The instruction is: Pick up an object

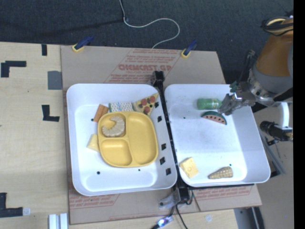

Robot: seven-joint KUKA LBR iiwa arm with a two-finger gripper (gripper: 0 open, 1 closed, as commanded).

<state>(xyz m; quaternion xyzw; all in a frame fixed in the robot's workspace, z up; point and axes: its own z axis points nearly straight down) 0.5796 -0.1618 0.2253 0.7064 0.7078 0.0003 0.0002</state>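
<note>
I'm over the right bin [248, 168] now, and my gripper [226, 105] sits near its far edge, right beside a watermelon slice [214, 117], a flat wedge with a dark green rind, which lies just under the tip; whether the gripper is wide or narrow I cannot tell. A smooth green cylinder [208, 103] lies just to the left of the tip. At the near edge I see a yellow cheese block [189, 167] and a textured tan cone [220, 173], while the left bin [81, 142] carries a glossy yellow divided plate [136, 144].
</note>
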